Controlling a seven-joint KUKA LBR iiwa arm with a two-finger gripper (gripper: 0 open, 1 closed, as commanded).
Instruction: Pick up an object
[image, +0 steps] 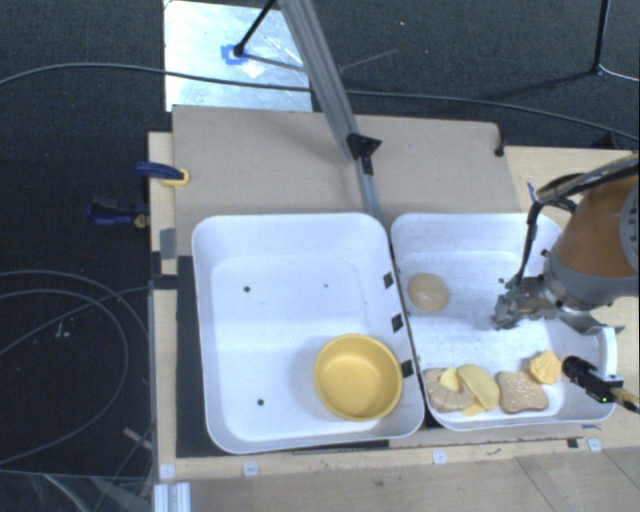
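Note:
My gripper hangs over the right bin, near its right side, on the grey and orange arm coming in from the right. A round beige ball lies to its left, well apart from it. Along the bin's front edge lie a beige cookie-like piece, a yellow banana-like piece, a tan toast slice and a small orange-yellow chunk. The gripper is above and behind these. Nothing shows between its fingers.
A yellow bowl sits at the front right of the left bin. A grey pole slants down from the top to the divide between the bins. Clamps hold the bench's left edge.

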